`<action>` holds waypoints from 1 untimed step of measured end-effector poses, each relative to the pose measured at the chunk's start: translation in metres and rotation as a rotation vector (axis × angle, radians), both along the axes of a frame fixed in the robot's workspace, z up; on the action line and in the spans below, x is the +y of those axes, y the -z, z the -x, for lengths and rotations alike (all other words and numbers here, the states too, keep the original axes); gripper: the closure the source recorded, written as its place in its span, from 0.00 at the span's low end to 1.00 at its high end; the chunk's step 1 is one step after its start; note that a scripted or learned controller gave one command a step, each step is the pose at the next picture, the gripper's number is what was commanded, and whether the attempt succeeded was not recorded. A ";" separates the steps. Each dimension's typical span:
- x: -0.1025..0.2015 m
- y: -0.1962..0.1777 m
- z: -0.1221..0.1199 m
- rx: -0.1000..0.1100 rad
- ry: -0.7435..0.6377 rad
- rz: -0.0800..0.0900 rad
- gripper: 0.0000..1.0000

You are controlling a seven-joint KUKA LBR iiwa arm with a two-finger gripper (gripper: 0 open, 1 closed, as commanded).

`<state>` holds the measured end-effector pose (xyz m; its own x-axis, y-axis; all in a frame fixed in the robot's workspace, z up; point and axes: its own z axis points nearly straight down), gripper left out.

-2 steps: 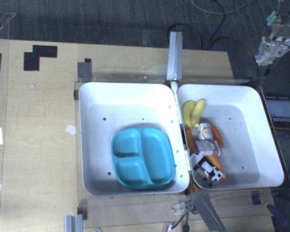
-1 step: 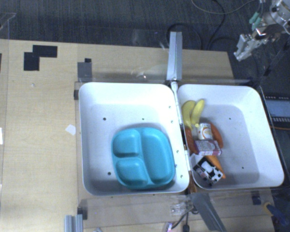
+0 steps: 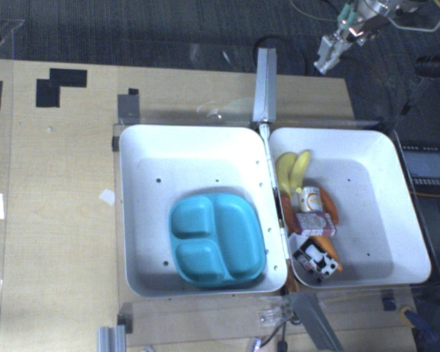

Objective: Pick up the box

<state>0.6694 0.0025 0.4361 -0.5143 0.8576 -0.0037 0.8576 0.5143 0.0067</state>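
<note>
The box (image 3: 315, 223) lay in the right bin (image 3: 374, 152), against its left wall, wedged among a banana (image 3: 293, 169), a small can and a black-and-white toy. Its long axis ran roughly left to right. The gripper (image 3: 330, 53) hung well above and beyond the bin (its state I could not tell), so the box lay down and slightly left of it.

Reaching in from the upper right corner of the view, gripper (image 3: 328, 59) hanging high and pointing down and to the left. Wrist just above it at the top edge, pale grey metal with small green and red details and thin cables looping off to the left. Fingers close together and nothing between them, as far as the small, slightly blurred view allows. Rest of the arm cut off by the frame.
</note>
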 end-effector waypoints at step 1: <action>-0.009 -0.001 0.007 -0.001 -0.194 0.002 1.00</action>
<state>0.6623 -0.0062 0.4374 -0.6698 0.7425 -0.0057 0.7425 0.6698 0.0068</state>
